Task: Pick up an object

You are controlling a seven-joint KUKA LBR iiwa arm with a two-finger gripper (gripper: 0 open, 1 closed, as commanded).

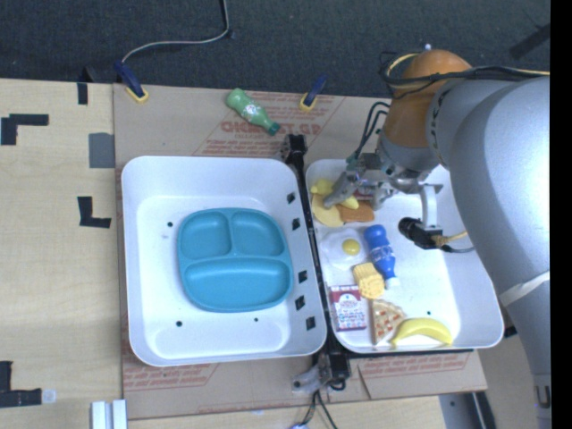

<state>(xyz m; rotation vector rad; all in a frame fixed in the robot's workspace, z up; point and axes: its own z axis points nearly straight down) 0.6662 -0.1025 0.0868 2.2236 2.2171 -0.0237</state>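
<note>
Jaws: cannot tell; gripper low in right bin, seemingly on yellow food items. Nothing visibly lifted; pick not yet done.

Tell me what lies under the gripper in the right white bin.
Under the gripper lie yellow toy pieces and a brown bread-like slice, against the right white bin's far corner. The gripper and wrist cover their far parts.
</note>
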